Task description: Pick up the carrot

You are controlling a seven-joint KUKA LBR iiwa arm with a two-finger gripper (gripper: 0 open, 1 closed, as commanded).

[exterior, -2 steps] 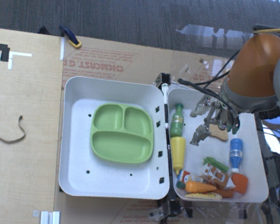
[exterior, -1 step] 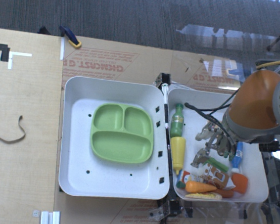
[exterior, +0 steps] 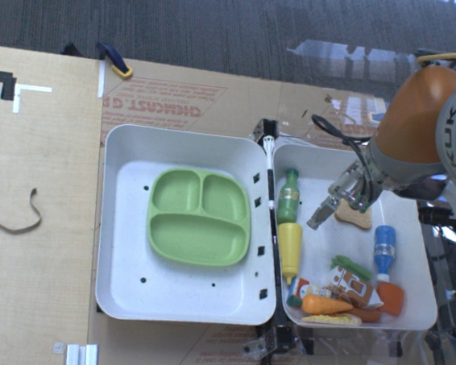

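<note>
The carrot (exterior: 325, 306) is a pale orange tapered piece lying flat along the front wall of the right bin (exterior: 416, 238), among other toy foods. My gripper (exterior: 324, 212) hangs over the middle of that bin, well behind the carrot and slightly to its left. It points down and to the left. Its fingers look open, with nothing between them. The carrot is in plain sight, touching a red piece on its right.
Around the carrot lie a small carton (exterior: 353, 288), an orange-red piece (exterior: 391, 298) and a yellow bottle (exterior: 289, 247). A green bottle (exterior: 289, 196), a blue bottle (exterior: 384, 249) and a tan biscuit (exterior: 355, 218) lie farther back. The left bin holds a green divided plate (exterior: 200, 218).
</note>
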